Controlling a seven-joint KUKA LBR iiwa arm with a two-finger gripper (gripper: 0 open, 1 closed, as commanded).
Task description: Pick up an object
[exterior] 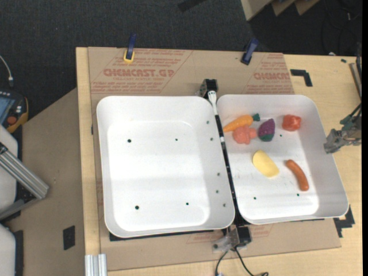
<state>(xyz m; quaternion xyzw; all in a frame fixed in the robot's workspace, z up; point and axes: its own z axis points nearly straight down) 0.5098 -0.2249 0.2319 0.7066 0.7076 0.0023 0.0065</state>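
Observation:
The right bin point(322, 206) holds several toy foods. An orange carrot point(237, 123) lies near the bin's left wall, with a pink piece point(244, 135) just below it and a purple piece point(266, 130) to their right. A red piece point(291, 122) sits toward the far right corner. Nearer the front lie a yellow potato-like piece point(265, 163) and a reddish sausage point(298, 174). My gripper point(338, 140) hangs at the right bin's right rim, apart from all the objects, roughly level with the purple piece. Nothing shows in its grasp.
The left bin point(109, 154) stands beside the right one, joined along a black divider point(221, 148). Both rest on a cardboard sheet point(172, 68) held by two clamps at the far edge. Metal framing point(17, 171) stands at the left.

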